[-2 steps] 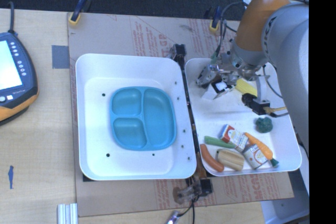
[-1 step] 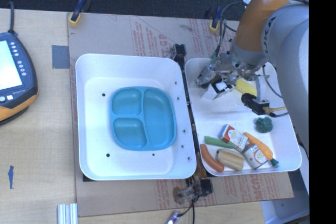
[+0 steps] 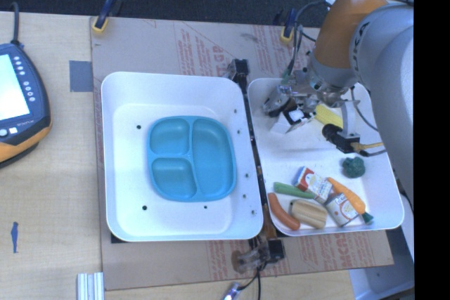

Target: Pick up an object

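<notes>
Toy food [image 3: 318,201] under end effector [image 3: 292,109], labels unreadable

Toy foods lie clustered in the right bin's near corner: sausage [image 3: 283,213], carrot [image 3: 347,194], bread roll [image 3: 310,213].

A: Where is there open floor in the right bin [image 3: 394,179]?

B: The middle strip. Toy food crowds the near edge: hot dog [image 3: 283,212], carrot [image 3: 348,194], cartons.

A: The left bin [image 3: 112,151]?

B: A blue divided plate [image 3: 191,157] fills its centre; the margins lie bare.
</notes>
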`<state>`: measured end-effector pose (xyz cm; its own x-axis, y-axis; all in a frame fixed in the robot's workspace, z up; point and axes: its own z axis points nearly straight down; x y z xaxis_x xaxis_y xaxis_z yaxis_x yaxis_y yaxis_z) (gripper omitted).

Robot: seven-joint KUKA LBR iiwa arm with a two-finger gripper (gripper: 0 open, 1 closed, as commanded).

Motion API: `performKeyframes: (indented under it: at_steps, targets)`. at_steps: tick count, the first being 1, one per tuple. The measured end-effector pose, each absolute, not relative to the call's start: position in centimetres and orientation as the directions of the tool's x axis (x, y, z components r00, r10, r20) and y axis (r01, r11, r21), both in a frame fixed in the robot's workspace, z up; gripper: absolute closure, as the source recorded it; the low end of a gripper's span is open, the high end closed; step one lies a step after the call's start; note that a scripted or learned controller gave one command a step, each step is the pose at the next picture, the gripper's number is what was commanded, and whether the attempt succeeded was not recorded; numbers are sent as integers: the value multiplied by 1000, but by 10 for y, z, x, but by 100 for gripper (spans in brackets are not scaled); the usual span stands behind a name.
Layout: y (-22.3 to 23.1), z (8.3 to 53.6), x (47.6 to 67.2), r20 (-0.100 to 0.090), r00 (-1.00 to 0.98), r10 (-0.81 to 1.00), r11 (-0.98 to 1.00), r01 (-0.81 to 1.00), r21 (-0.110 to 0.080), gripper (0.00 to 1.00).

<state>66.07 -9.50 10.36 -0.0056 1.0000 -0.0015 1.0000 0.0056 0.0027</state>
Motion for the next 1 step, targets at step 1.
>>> performKeyframes:
  at_steps: [1]
  targets:
    - [-96, 116, 660, 1, -9, 1000, 9, 1000, -9, 100]
